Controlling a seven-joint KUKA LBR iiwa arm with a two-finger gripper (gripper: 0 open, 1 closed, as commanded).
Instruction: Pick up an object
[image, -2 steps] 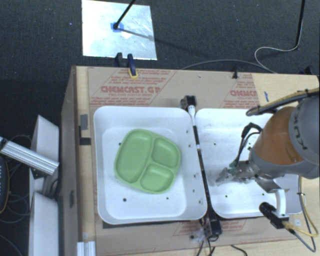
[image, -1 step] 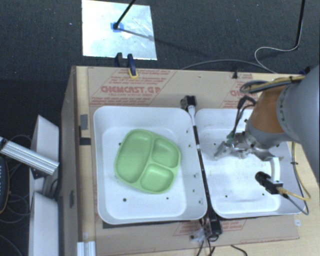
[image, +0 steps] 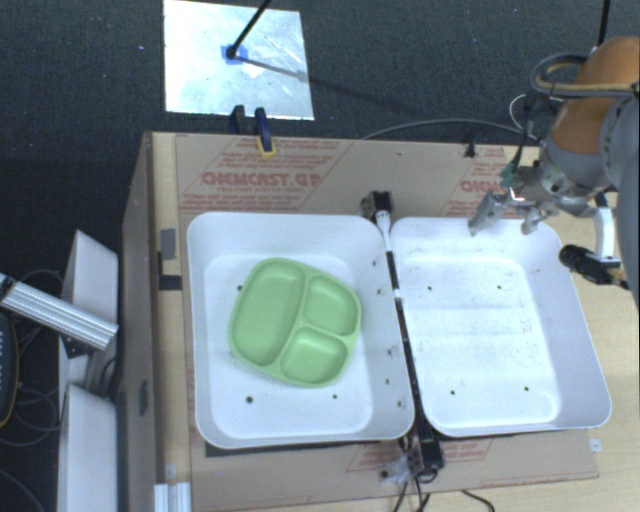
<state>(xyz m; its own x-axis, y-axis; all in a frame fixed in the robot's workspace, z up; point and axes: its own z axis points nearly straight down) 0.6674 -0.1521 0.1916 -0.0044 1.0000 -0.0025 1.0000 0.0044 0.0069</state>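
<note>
Green divided plate (image: 295, 322) lies flat in the left bin (image: 215, 250).
It is pale green, rounded, with three compartments; the end effector (image: 508, 214) hangs over the right bin's (image: 575, 330) far edge, fingers spread, holding nothing.

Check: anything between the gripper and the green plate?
Camera view: bare right bin floor and the bins' shared rim separate gripper from green plate.

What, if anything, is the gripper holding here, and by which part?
Nothing. The gripper hangs open over the far edge of the right bin, with nothing between its fingers. The green divided plate lies untouched in the left bin.
</note>
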